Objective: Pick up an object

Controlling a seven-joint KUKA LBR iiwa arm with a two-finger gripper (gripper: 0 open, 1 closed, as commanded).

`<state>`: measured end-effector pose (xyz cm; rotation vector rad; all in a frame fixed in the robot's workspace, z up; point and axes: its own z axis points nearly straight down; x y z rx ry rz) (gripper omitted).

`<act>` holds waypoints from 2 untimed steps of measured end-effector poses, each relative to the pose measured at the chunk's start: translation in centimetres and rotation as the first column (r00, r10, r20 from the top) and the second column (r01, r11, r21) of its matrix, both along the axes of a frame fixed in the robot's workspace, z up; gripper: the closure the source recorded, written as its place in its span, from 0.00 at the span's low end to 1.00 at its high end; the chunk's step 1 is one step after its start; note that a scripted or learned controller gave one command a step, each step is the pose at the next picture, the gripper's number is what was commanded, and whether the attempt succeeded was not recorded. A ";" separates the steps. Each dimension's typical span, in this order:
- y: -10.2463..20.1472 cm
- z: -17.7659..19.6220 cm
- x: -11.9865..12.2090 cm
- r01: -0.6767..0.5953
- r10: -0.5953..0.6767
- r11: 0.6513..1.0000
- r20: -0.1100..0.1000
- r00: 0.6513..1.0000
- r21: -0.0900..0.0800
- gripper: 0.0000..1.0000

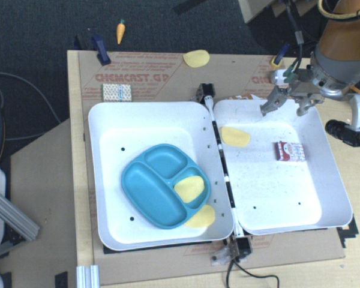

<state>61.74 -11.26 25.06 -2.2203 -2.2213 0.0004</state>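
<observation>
The grey arm with the orange band reaches in from the upper right of the camera view. Its two-finger gripper hangs over the far edge of the right shallow white bin. The two fingers stand apart and nothing is between them.

In this right bin lie two things. A flat pale yellow oval piece lies near the left wall of the bin, in the far half. A small red and white packet lies near the middle, a little toward the right, and it is well apart from the gripper.

The left shallow white bin holds a blue plastic tray with three compartments, which is turned at a slant. A yellow rounded piece sits in the small compartment on the near right side of the tray. A second yellow flat piece lies on the bin floor, touching the near right edge of the tray.

Outside the bins, on the brown cardboard sheet, a yellow oval piece lies at the far edge, and a small patterned square packet lies near the far left corner of the left bin. A small orange carrot-shaped toy lies on the dark floor beyond the cardboard.
</observation>
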 end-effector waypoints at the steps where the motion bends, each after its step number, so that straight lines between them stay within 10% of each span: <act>1: -4.4 -10.9 -5.2 0.002 -0.002 1.000 -0.001 1.000 -0.001 0.00; 2: -8.2 -16.2 -1.0 0.000 0.000 1.000 0.008 1.000 -0.003 0.00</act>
